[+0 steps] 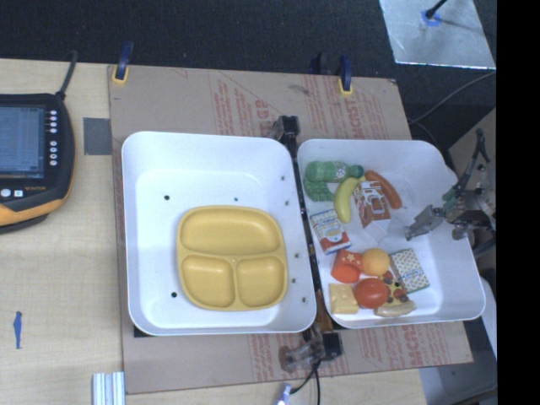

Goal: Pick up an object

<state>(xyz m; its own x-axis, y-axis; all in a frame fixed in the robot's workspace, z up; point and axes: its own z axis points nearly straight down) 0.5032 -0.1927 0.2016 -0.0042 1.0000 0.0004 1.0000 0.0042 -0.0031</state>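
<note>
End effector (424, 223) low over right bin (456, 298), beside toys.

Two white bins (143, 226) (456, 298); one yellow tray (231, 256) (three compartments).

Tool (424, 224): grey metal fingers, dark mount.

A yellow divided tray (231, 256) is sat in the left bin (143, 167). Left of that bin, a teach pendant (32, 157) is parked, with grey tape (97, 135) stuck between them.
</note>
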